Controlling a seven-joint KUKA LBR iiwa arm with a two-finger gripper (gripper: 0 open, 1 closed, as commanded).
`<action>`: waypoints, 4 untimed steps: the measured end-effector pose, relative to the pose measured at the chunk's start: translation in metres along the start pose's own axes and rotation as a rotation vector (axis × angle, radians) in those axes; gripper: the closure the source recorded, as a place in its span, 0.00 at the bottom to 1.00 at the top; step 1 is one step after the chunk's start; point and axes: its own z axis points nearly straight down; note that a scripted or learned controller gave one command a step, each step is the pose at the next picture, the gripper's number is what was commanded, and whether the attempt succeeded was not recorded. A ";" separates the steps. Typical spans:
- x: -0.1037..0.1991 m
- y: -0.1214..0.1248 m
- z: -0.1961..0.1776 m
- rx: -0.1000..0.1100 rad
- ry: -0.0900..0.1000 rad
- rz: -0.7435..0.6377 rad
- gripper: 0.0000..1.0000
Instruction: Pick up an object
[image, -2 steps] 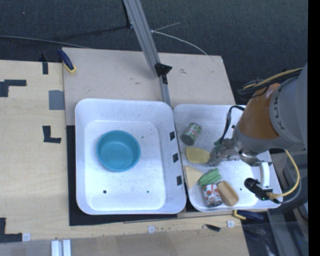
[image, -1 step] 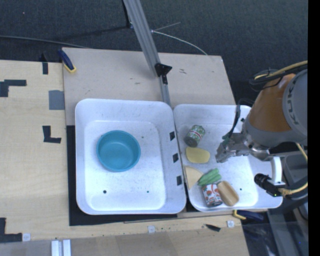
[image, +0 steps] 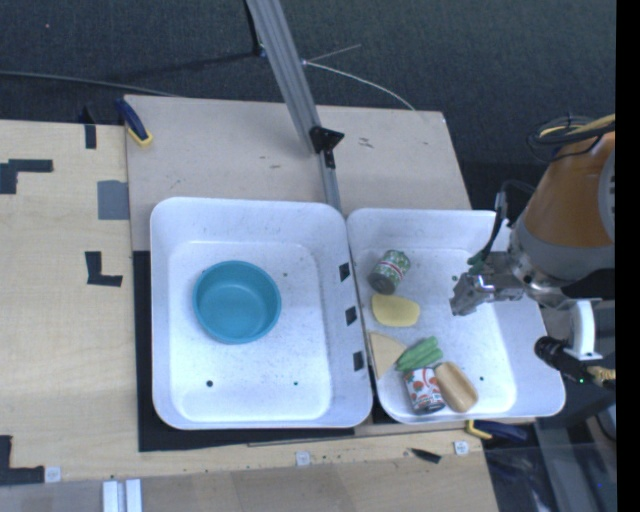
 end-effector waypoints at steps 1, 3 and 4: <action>0.000 0.000 -0.026 0.001 0.000 -0.001 1.00; 0.098 0.052 -0.039 0.001 0.002 -0.006 1.00; 0.150 0.074 -0.045 0.001 0.002 -0.006 1.00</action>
